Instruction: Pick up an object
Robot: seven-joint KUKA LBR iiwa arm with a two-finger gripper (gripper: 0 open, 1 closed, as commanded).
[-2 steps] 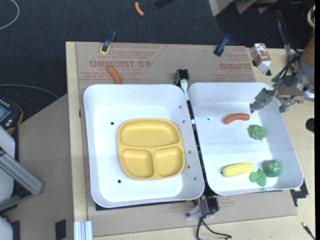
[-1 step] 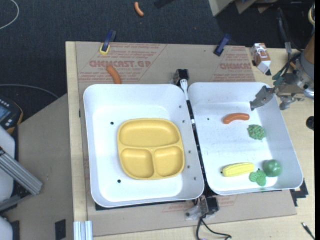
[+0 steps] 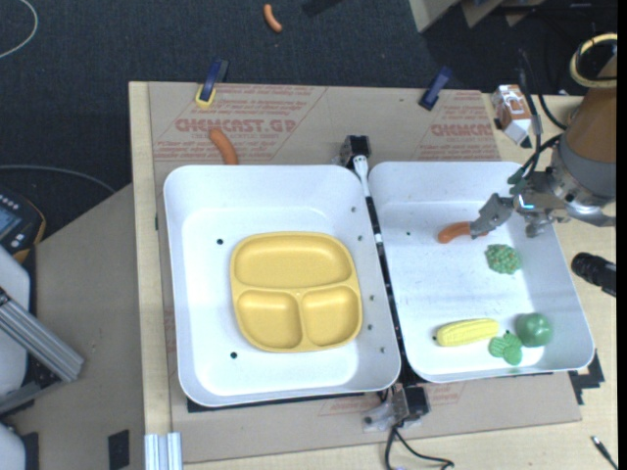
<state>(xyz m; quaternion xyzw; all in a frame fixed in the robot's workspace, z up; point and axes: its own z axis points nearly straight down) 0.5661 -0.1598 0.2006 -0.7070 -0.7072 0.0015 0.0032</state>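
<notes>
1. In the right bin [image 3: 549, 355], at its far side, the gripper [image 3: 509, 215] is seen with its fingers spread open and nothing held between them.
2. A small orange sausage [image 3: 455, 232] lies just left of the left finger, its long axis running left to right.
3. A green broccoli piece [image 3: 502, 258] sits just near of the fingers.
4. The surface [image 3: 294, 116] is cardboard-covered; dark carpet lies beyond.

Right bin [image 3: 421, 292] centre open; broccoli [image 3: 502, 258], corn [image 3: 466, 332] crowd right side.
</notes>
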